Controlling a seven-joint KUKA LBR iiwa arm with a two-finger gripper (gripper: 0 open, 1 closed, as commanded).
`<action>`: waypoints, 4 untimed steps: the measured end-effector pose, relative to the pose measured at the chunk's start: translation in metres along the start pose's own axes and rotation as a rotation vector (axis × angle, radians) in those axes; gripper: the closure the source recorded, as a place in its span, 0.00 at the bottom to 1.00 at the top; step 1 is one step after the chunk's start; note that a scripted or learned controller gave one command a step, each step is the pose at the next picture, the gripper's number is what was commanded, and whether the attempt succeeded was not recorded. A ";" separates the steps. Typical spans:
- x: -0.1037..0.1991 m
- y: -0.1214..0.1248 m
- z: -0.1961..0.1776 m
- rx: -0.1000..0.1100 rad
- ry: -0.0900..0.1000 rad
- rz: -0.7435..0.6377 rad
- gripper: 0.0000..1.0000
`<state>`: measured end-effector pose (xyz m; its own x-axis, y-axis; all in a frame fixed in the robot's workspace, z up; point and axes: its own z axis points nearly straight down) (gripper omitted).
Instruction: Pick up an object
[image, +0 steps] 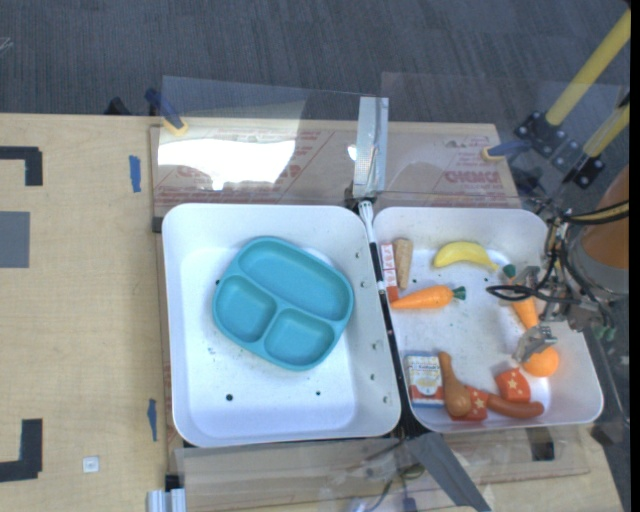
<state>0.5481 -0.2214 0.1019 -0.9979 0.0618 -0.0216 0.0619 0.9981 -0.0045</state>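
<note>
Toys right bin (590, 395): banana (464, 255) 1 | carrots (425, 297) 2 | tray (284, 301) 1

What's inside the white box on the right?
The right bin holds toy food: a banana, a carrot, a drumstick, a sausage and a small carton. The gripper covers part of an orange piece.

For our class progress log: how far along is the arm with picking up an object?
Done: the gripper has reached the right bin. In hand: it sits low beside an orange piece; a grasp cannot be confirmed. Left: lifting something clear; the banana and carrot lie untouched.
</note>
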 end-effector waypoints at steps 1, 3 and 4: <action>0.007 -0.002 0.008 -0.002 0.005 -0.003 0.00; 0.006 0.000 -0.001 -0.001 0.000 -0.007 0.00; 0.004 -0.002 0.013 -0.001 0.011 -0.017 0.00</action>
<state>0.5447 -0.2230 0.0887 -0.9989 0.0447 -0.0110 0.0448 0.9990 -0.0035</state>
